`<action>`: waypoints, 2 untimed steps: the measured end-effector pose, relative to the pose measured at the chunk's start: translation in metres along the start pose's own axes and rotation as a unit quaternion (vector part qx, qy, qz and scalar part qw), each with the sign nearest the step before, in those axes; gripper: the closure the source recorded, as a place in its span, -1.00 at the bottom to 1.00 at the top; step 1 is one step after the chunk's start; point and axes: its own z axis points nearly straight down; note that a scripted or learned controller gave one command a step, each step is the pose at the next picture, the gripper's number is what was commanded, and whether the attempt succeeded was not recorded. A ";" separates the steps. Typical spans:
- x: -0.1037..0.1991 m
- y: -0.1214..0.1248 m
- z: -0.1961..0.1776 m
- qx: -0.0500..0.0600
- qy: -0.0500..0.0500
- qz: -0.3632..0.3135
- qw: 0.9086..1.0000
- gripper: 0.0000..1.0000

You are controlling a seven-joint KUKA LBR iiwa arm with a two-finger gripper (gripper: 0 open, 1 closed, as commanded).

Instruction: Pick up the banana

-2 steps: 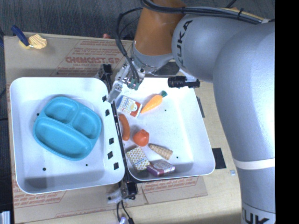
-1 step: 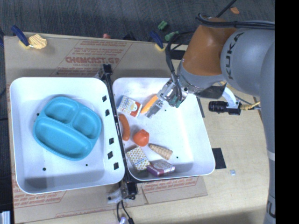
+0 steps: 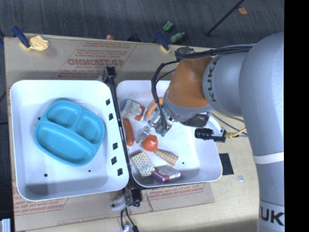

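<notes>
My gripper point(image 3: 156, 127) is low in the right bin point(image 3: 208, 164), near its middle, under the orange-banded wrist point(image 3: 189, 83). It hangs just above a red tomato-like toy point(image 3: 150, 143) and to the right of a brown sausage point(image 3: 128, 132). A thin orange piece point(image 3: 151, 110) lies just behind the gripper. The wrist and arm hide the back and right part of this bin.
The right bin also holds a small carton point(image 3: 132, 109), an ice-cream cone point(image 3: 167, 155), a checked cracker point(image 3: 142, 163) and a purple packet point(image 3: 166, 174). The left bin point(image 3: 24, 178) holds a blue divided tray point(image 3: 70, 132). A black divider point(image 3: 117, 124) runs between the bins.
</notes>
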 end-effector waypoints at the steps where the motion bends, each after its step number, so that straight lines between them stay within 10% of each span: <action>1: 0.030 -0.026 0.006 -0.001 0.001 -0.317 0.948 -1.00; 2: 0.134 0.020 -0.094 -0.001 -0.001 -0.488 0.873 -1.00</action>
